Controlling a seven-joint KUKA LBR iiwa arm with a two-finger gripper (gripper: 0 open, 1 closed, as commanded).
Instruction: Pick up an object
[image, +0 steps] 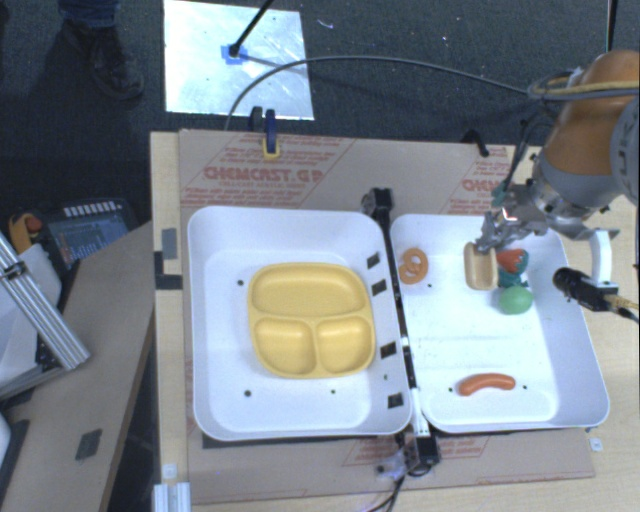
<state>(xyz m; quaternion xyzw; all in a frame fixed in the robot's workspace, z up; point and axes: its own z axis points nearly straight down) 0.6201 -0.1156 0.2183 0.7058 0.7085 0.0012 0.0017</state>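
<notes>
The right bin (575, 375) holds a pretzel-like orange ring (413, 265) near its left wall, a tan bread-like piece (479, 268), a red and green toy (514, 284) and a red sausage (486, 384) near the front. My gripper (494, 235) hangs at the back of this bin, just above the tan piece and the red and green toy. The wrist blocks any view of how its tips stand or whether anything is between them.
The left bin (215, 330) carries a yellow divided tray (308, 318). A black hinge strip (392, 310) runs between the bins. The arm (590, 140) reaches in from the upper right. A black cable arcs across the back of the bench.
</notes>
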